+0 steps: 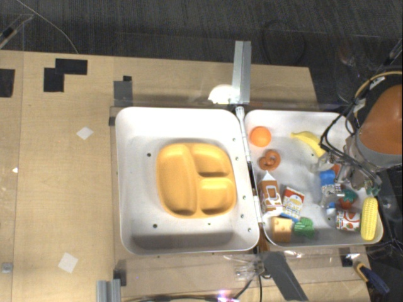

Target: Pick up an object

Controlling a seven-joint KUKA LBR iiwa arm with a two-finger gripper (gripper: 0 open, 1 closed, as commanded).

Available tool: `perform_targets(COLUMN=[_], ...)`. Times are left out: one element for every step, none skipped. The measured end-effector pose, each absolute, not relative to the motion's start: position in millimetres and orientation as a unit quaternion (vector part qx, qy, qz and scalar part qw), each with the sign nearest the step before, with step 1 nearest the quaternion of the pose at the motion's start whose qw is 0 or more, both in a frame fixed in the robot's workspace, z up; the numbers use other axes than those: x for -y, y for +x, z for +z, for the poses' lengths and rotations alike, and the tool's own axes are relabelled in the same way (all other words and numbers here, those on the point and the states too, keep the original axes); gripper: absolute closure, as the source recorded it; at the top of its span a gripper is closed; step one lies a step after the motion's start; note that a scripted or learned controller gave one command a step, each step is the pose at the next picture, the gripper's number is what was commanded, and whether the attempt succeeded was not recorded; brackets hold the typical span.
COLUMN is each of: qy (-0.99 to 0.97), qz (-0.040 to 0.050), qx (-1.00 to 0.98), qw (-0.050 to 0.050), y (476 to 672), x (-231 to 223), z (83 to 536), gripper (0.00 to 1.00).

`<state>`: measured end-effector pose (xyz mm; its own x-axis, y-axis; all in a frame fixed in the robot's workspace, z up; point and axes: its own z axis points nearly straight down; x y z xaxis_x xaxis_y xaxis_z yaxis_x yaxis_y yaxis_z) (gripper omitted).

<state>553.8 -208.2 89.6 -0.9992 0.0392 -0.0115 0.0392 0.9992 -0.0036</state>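
The right bin (286, 119) holds several toy foods. An orange ball (260, 136) lies at its far left, with a banana (308, 141) to its right and a brown ring-shaped piece (270, 160) just below it. Two small cartons (271, 192) (293, 201) sit in the middle. A tan block (281, 228) and a green piece (304, 226) lie at the near edge. A corn cob (369, 218) rests by the right wall. My gripper (335, 184) is low in the bin's right part, over a blue item (327, 177) and a red-and-white item (347, 219).
The left bin (135, 168) carries a yellow divided tray (195, 178). A metal post (242, 74) rises behind the divider between the bins. Black cables loop around the arm's orange band (384, 121) above the right bin's far corner.
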Motion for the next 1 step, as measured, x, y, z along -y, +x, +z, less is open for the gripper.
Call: perform_targets(qy=[0.005], qz=[-0.0014], qx=[-1.0], qw=[0.008], y=[660.3], x=[203.9], z=[110.9], gripper=[0.0])
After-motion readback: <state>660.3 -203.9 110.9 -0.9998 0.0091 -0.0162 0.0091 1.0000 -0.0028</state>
